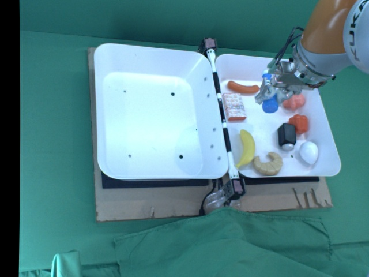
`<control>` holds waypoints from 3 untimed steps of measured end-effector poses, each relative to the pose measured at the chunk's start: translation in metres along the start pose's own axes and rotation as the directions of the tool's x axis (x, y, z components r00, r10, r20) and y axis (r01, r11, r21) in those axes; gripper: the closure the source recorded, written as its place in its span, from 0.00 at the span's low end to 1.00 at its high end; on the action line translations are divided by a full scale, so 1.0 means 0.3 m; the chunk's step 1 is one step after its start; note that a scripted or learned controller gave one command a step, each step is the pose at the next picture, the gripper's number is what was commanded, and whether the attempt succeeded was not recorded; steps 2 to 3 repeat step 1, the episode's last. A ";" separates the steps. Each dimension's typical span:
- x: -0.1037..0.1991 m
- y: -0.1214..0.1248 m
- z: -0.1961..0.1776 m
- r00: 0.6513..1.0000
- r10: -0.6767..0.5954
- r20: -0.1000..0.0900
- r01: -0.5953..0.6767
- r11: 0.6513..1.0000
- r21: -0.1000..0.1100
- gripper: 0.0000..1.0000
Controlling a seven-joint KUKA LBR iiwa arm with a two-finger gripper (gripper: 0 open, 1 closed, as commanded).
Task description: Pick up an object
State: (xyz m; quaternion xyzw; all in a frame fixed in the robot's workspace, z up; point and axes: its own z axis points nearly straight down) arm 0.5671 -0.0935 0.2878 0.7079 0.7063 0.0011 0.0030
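The right bin (326,137) holds several small items. My gripper (273,92) hangs low over the bin's upper middle, directly above a small blue object (269,105) and touching or nearly touching it. An orange-red sausage (243,87) lies just left of the gripper. A pink-orange piece (295,102) sits just right of it. Further down are a red piece (298,123), a black block (286,135), a white egg (308,152), a yellow banana (247,148), a croissant (267,164) and a small printed box (234,107).
The large left bin (115,62) stands beside the right one, parted by a black-and-white hinge bar (222,114). Both rest on a cardboard sheet (144,209) on green cloth. The arm's orange band (328,22) slants in from the upper right.
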 end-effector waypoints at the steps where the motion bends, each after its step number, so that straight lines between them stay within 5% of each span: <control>1: -0.025 0.003 -0.205 1.000 0.002 0.001 -0.002 1.000 0.000 1.00; 3: -0.025 0.003 -0.205 1.000 0.002 0.001 -0.002 1.000 0.000 1.00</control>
